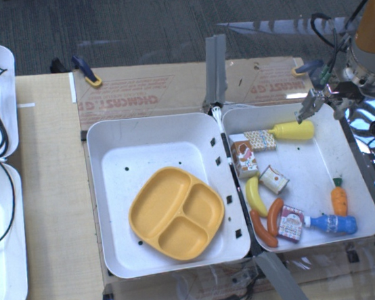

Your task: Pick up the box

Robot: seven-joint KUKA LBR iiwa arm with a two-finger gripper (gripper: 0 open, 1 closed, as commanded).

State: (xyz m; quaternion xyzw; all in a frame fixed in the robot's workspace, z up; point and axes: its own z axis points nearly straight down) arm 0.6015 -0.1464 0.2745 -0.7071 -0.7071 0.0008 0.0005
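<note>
The right bin [357, 163] holds several small boxes. A brown and red carton [244, 158] stands by its left wall, with a pale dotted box [259, 140] just behind it. A small white and brown box [273, 179] lies mid-bin, and a red and white box [290, 224] lies near the front. My gripper [319, 115] hangs over the bin's back right part, above and just right of a yellow squeeze bottle [293, 130]. It is open with nothing between its fingers, and it is well apart from every box.
A banana [255, 196], two sausages [270, 222], a carrot [339, 199] and a blue bottle [333, 223] share the right bin. The left bin [112, 186] holds a yellow divided plate [176, 212]. A metal divider [217, 70] rises between the bins at the back.
</note>
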